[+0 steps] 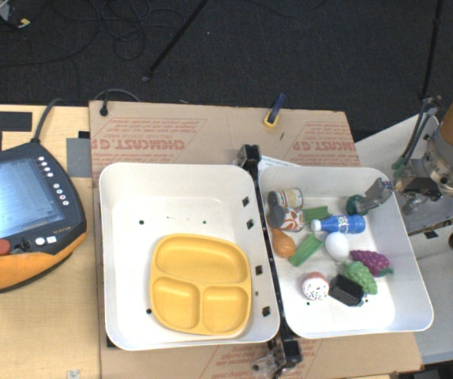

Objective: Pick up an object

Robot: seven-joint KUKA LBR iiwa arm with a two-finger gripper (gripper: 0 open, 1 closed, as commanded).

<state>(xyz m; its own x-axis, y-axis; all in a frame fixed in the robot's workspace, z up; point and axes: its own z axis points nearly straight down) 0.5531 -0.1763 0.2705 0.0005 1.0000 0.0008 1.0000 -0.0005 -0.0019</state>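
A: Gripper (376, 192) sits low at the right bin's (413, 253) far right corner, just beside a dark green piece (355, 204). Whether it is open or closed, I cannot tell; nothing shows between its tips.

B: So which step is this?

A: The approach, I judge. No object is lifted yet.

B: What lies in that bin, near to far?

A: By the near edge, a black block (346, 291) and a speckled ball (316, 287). Behind them, green grapes (362, 275) and purple grapes (372, 261), then a white egg (336, 245), a green pickle (306, 250) and an orange piece (283, 243). Farther back, a blue-capped bottle (340, 225) and a small can (287, 200).

B: And the left bin (124, 212)?

A: It holds a yellow divided tray (201, 284) toward its near edge.

B: The next move?

A: Probably settle over the dark green piece, or the bottle just beside it, descend, and close squarely without nudging neighbours.
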